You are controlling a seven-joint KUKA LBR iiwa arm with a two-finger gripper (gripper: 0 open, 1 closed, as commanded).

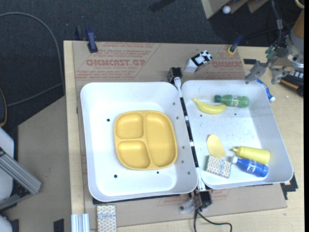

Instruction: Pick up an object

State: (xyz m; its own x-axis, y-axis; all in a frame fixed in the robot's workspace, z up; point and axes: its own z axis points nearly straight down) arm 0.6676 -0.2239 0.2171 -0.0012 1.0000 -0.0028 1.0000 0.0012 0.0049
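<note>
The right bin (277, 129) holds a banana (210, 107) and a green bottle (232, 100) near its far side. Close to its near edge lie a yellow bottle (252, 153), a blue bottle (252, 167), a pale yellow oval piece (216, 145) and a patterned packet (218, 166). My gripper (263, 75) hangs over the far right corner of that bin, open, with nothing between its fingers. It is well apart from every object.
The left bin (96, 129) holds a yellow divided plate (145, 140). A black-and-white small object (201, 59) sits on the cardboard behind the bins. Blue clamps (90, 40) grip the bench's far edge. A small blue item (267, 92) rests at the right bin's far right rim.
</note>
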